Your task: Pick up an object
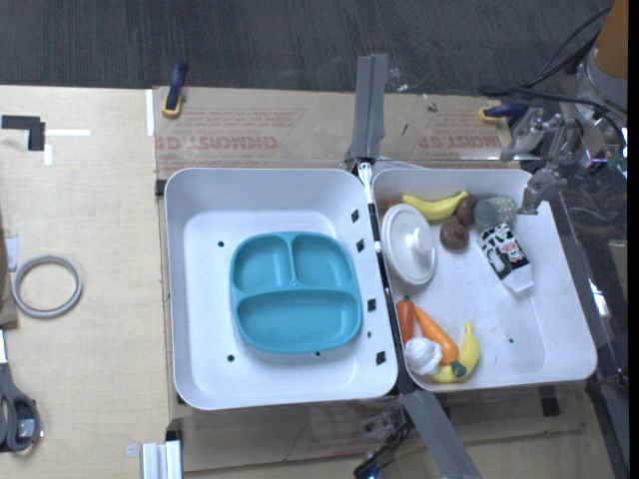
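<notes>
The left bin (pixel 190 297) holds a teal divided plate (pixel 297 292) at its middle. The right bin (pixel 559 337) sits just beside it and serves as the landmark. At that bin's upper right corner hangs the gripper (pixel 539 190); whether it is released or clenched cannot be told. Inside the bin, a white bowl (pixel 411 244) lies against the left wall. A banana (pixel 436 206) lies along the top wall, with a milk carton (pixel 506 254) mid-bin. A carrot (pixel 435 334) rests near the bottom left corner.

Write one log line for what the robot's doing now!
gripper: over right bin's back corner | holding: nothing seen | nearest: grey lump | divided plate: left bin
</notes>
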Robot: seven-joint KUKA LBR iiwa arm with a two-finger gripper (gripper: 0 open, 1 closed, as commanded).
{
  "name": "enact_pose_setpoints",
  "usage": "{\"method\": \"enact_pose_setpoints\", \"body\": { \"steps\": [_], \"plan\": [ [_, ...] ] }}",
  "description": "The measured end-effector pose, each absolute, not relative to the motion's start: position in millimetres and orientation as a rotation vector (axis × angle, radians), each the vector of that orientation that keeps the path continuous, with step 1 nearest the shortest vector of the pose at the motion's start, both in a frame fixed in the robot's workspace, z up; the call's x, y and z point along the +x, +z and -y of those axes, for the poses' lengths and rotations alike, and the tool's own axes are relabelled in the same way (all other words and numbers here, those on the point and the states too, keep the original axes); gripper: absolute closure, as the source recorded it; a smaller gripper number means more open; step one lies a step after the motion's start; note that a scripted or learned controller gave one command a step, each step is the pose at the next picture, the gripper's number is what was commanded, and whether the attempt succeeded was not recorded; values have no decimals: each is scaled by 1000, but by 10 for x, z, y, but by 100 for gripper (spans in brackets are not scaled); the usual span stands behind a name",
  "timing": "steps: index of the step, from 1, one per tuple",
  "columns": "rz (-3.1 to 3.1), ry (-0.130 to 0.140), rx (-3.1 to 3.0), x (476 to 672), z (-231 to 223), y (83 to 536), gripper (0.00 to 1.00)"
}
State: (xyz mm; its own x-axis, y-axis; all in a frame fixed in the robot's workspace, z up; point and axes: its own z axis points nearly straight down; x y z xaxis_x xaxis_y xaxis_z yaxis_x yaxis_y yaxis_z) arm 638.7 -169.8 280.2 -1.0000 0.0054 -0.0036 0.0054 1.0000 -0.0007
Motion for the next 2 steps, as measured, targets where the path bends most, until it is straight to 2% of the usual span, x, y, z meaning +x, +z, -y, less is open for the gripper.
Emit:
{"method": "enact_pose_setpoints", "body": {
  "steps": [1,2],
  "plan": [
    [-3137,-2,81,6593,1948,1177,0],
    [-3131,-1,192,6283,2217,936,0]
  ]
}}
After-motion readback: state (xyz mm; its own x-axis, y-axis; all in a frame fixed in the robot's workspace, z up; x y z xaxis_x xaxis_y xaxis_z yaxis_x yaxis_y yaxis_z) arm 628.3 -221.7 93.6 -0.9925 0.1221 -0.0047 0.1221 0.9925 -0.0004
